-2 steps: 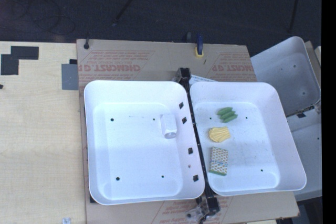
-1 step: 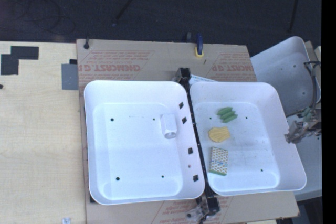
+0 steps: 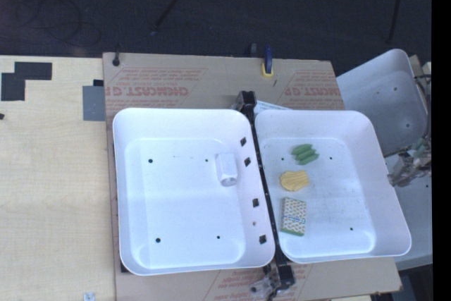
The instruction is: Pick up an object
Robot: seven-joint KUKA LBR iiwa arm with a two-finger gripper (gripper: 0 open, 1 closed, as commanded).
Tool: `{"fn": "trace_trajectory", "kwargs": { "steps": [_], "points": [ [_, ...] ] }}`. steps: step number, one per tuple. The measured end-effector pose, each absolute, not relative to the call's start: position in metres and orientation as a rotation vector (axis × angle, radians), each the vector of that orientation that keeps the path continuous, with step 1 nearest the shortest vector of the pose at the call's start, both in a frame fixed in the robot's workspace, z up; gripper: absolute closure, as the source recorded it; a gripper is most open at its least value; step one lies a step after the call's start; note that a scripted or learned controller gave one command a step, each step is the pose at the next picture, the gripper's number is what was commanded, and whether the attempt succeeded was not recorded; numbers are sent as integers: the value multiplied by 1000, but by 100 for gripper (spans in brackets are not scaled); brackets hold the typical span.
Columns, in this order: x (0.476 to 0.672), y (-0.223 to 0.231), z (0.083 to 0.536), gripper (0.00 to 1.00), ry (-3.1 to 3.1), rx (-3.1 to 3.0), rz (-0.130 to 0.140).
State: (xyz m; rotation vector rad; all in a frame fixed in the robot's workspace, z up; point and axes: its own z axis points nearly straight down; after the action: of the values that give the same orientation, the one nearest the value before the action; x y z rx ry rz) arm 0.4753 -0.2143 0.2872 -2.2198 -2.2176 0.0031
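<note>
The right bin (image 3: 380, 151) holds a small green object (image 3: 305, 152), a yellow object (image 3: 294, 181) just below it, and a patterned green-and-white packet (image 3: 294, 216) nearer the front. In the left bin (image 3: 134, 151) a white cup (image 3: 227, 169) lies on its side, close to the divider between the bins.
Black clips (image 3: 255, 202) run along the seam between the two bins. A cardboard sheet (image 3: 183, 81) lies under both. A grey metal plate (image 3: 384, 91) stands at the right, with cables (image 3: 409, 166) beside the right bin's edge.
</note>
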Motion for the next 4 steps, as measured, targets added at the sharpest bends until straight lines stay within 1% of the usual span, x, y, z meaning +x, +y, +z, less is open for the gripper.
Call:
{"fn": "trace_trajectory", "kwargs": {
  "steps": [1,2,3,4],
  "points": [
    [477,-215,448,100,-2235,-2231,-10],
    [475,-212,289,100,-2211,-2212,9],
    [477,-215,453,100,-2235,-2232,-10],
    [487,-184,319,100,-2214,-2211,8]
  ]
}}
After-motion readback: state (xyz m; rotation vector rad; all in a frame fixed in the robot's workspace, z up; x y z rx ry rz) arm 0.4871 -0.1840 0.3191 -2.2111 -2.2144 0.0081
